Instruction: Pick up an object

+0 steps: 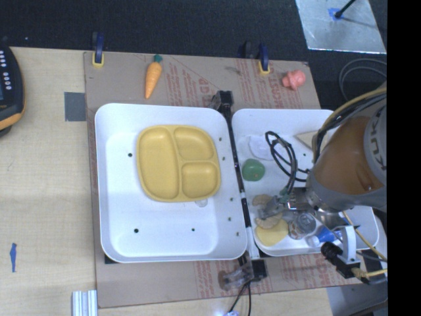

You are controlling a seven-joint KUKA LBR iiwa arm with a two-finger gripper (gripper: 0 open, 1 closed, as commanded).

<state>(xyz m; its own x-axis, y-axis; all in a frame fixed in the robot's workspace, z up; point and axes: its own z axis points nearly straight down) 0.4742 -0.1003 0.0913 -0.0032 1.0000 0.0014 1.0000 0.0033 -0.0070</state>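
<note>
Gripper (pixel 279 209) hung low in the right bin (pixel 276 118) over small clutter, probably to pick something, but I could not tell its state.

One fixed camera looks down on the bench (pixel 46 176) from above, at a slight slant. It stands far enough to take in both white bins: the left bin (pixel 118 176) toward 9 o'clock, the right bin (pixel 289 120) toward 3 o'clock. The arm (pixel 348 157) enters from 3 o'clock.
</note>
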